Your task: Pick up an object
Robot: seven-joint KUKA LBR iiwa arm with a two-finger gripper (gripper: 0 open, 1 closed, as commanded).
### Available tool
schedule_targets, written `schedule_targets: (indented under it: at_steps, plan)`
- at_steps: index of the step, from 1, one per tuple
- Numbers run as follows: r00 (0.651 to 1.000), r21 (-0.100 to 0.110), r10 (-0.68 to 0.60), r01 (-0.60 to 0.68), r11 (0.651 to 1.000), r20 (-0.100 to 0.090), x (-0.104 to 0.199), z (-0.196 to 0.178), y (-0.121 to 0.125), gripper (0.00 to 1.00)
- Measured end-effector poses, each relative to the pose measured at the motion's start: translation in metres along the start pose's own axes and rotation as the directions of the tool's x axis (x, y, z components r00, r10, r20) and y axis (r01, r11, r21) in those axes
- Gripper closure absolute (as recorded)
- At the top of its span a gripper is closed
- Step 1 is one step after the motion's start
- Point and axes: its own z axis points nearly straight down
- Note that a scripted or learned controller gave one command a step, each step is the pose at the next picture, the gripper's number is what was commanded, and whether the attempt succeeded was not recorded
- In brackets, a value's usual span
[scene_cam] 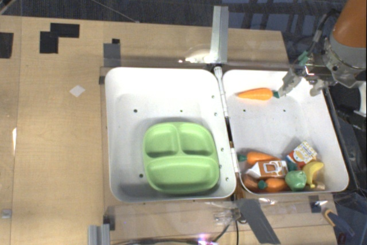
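Jaws (301, 84) open above right bin (298, 123), carrot (254, 94) beside, no legible labels

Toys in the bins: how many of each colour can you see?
Green: 2, the plate and a green toy
Orange: 3, the carrot and two by the bottom edge
Yellow: 1, the banana
Mixed colours: 2 cartons
Total: 8

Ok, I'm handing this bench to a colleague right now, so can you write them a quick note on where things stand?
Gripper: at the far right corner of the right bin, open, holding nothing.
Lone carrot lies just left of it on the bin floor.
Toy food pile sits in that bin's near edge.
Green divided plate is in the left bin.
Done: nothing lifted. Left: grasp and raise an object, likely the carrot.
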Motion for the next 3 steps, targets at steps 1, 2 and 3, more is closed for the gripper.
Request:
schedule_targets:
  at_steps: [1,2,3]
  plan:
    - [0.961,-0.002,0.276,-0.276,0.961,-0.001,0.0,0.139,0.026,0.0]
    - [0.969,0.002,0.246,-0.246,0.969,0.0,0.034,0.173,0.08,0.0]
    - [0.971,-0.005,0.239,-0.239,0.971,0.0,0.035,0.16,0.082,1.0]
